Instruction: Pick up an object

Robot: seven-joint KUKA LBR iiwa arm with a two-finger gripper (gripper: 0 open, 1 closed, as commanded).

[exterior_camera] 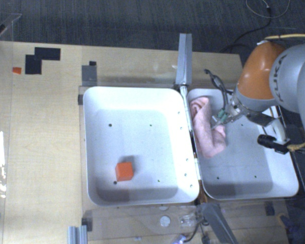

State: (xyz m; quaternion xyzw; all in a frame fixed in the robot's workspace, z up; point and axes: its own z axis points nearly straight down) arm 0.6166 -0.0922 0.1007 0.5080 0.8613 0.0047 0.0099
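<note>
Right bin (pixel 254 179), left wall: pink cloth (pixel 207 128) crumpled against it.
Gripper (pixel 221 118): over cloth's right edge; jaws' state cannot be told.
Left bin (pixel 137 111): orange block (pixel 124 171), well apart from cloth.

Single fixed camera above bench (pixel 40 136), looking down at slant. Both white bins (pixel 142 192) fully in frame, mid-distance. Dark floor beyond bench's far edge; arm (pixel 274 80) enters right of bins.

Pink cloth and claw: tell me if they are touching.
Touching. The camera view shows the claw down on the pink cloth in the right bin, its tip overlapping the cloth's right edge.
</note>
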